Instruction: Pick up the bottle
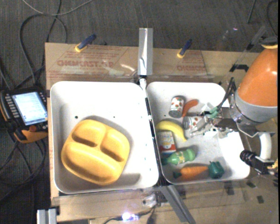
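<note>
Arm (261,83) cropped at right edge

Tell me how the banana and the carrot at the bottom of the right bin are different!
The banana is yellow; the carrot is orange. The banana curves, while the carrot is straight and tapers to a point. The banana sits mid-bin beside a can; the carrot lies along the bin's near wall, next to the green bottle. Both lie flat in the right bin, neither in the pincer.

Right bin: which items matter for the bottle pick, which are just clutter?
Job:
green bottle
gripper
right bin

Clutter:
banana
two carrots
three cans
teal object
yellow tray in left bin
</note>
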`<state>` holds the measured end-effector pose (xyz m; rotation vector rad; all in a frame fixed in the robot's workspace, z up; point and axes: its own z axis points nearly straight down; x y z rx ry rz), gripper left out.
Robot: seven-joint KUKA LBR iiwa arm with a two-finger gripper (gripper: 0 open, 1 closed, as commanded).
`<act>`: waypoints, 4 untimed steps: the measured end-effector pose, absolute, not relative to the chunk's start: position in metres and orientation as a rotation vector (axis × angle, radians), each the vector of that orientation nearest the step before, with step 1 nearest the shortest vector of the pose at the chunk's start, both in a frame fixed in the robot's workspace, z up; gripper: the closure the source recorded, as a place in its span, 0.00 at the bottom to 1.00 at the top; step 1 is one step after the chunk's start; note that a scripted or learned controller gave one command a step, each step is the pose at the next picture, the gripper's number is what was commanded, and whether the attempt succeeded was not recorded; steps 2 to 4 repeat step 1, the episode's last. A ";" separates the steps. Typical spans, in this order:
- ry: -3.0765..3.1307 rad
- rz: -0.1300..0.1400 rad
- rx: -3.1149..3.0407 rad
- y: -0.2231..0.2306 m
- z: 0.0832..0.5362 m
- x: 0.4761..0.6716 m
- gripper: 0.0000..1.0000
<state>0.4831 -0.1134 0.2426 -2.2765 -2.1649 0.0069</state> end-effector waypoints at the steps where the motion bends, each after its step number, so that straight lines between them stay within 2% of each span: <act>1: -2.312 0.006 -2.119 -0.014 0.182 0.482 0.00; 4: -2.312 0.006 -2.119 -0.014 0.182 0.482 0.00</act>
